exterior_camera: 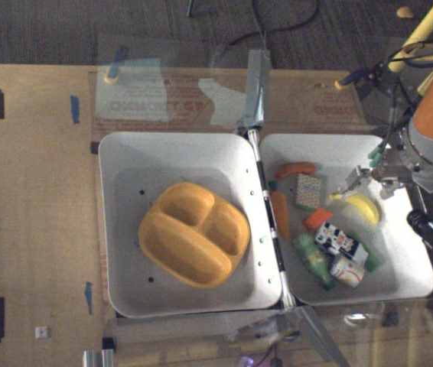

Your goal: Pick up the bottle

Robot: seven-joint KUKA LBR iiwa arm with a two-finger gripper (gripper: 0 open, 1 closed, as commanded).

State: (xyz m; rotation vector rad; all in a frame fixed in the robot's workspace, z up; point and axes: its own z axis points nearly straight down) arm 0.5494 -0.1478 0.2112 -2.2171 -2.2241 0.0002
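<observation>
Nearest the camera: front rim of the right bin (400,295), on the bench (33,205). Just inside it, green bottle (314,259) lying on its side, slanted, cap end toward the front rim. Touching or overlapping the bottle: black-and-white patterned carton (340,242) and a small can (348,271). Beside these: orange-red block (317,219), carrot (280,214), sausage (296,170), speckled sponge (308,191), yellow lemon (363,208). Hand (369,180) above the lemon, near the bin's right side, well apart from the bottle; fingers spread apart, nothing between them. Left bin (125,159): orange divided tray (194,234).
</observation>
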